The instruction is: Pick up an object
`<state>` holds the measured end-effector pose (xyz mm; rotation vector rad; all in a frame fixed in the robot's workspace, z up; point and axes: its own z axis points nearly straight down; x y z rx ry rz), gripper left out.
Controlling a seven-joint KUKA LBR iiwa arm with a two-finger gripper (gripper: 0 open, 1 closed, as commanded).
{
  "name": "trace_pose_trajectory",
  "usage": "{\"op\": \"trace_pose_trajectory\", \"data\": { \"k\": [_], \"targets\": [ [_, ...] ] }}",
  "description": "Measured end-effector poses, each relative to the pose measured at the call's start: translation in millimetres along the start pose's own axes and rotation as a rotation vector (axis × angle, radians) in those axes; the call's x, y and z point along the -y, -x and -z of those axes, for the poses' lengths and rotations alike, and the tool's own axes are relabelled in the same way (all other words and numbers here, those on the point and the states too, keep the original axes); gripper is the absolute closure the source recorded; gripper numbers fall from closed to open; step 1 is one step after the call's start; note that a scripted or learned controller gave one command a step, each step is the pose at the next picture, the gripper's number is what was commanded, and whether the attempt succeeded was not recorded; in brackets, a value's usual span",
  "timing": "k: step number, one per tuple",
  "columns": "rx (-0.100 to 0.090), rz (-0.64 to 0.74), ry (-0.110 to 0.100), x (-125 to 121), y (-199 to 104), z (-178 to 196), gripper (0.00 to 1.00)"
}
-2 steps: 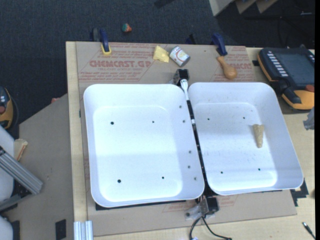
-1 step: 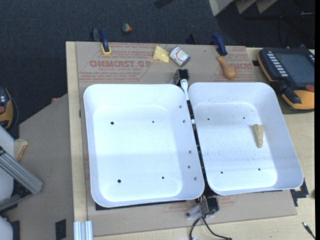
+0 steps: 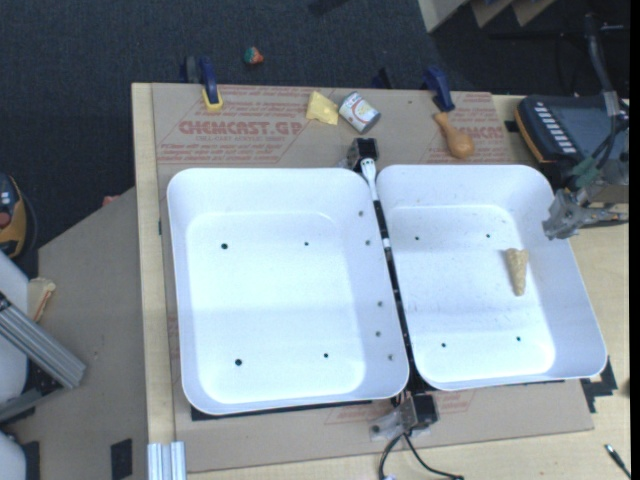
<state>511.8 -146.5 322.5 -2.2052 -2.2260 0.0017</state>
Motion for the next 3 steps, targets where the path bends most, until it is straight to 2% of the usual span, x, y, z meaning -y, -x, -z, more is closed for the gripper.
{"op": "trace_pose_trajectory", "data": {
  "k": [1, 2, 3],
  "targets": [
    [0.001, -0.001, -0.001, 9.9, -93.9, -46.3, 1.0],
    [0.009, -0.014, 0.016, 28.6, -38.8, 31.2, 1.0],
    [0.003, -0.009, -0.001, 32.4, -59.1, -35.4, 1.0]
  ]
}}
